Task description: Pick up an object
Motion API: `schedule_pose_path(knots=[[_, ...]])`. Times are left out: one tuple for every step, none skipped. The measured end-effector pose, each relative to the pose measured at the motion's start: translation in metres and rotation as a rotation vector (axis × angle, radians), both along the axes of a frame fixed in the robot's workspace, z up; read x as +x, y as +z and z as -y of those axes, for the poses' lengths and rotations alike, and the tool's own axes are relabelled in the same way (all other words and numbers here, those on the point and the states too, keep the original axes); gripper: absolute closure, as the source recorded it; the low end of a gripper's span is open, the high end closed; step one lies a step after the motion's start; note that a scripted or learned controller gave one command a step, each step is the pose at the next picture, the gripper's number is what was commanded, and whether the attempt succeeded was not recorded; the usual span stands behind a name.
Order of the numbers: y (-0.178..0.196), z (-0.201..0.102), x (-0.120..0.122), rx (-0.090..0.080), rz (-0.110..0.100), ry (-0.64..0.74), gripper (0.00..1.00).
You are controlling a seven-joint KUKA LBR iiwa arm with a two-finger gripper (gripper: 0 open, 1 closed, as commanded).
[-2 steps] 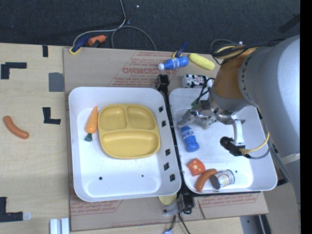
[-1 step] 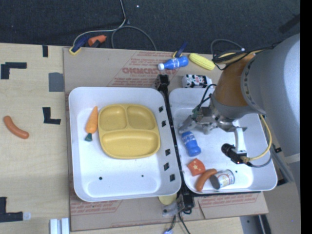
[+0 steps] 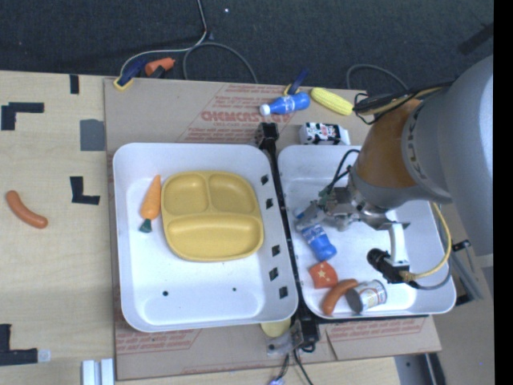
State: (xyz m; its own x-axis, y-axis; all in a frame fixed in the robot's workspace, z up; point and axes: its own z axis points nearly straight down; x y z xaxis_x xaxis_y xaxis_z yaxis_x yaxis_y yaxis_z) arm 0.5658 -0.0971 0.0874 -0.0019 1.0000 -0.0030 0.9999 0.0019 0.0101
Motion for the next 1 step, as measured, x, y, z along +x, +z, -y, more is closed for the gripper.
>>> schedule_pose_path(knots=[[0.0099, 0.0010, 0.0001, -0.001, -0.001, -0.001, 1.00]])
